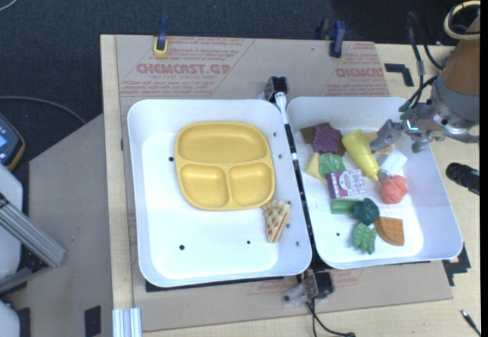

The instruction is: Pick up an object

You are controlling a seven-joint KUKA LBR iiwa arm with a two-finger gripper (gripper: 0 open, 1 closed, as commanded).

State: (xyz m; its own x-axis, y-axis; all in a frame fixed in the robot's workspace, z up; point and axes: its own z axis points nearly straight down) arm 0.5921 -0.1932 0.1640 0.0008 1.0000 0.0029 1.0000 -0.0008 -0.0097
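I read my gripper as hovering over the upper right part of the right bin, its two fingers spread and nothing between them, so it is released and empty. Just beside its fingertips, on the side away from the arm, lies the yellow piece, tilted, the likeliest thing to pick; a white piece and an orange-red ball sit just below the tool. A little farther out I see the purple block, the red-and-white packet, green broccoli and an orange wedge, all crowded together, so a clean grasp looks awkward. Well away, in the left bin, rests the yellow divided tray with a toy sandwich beside it.
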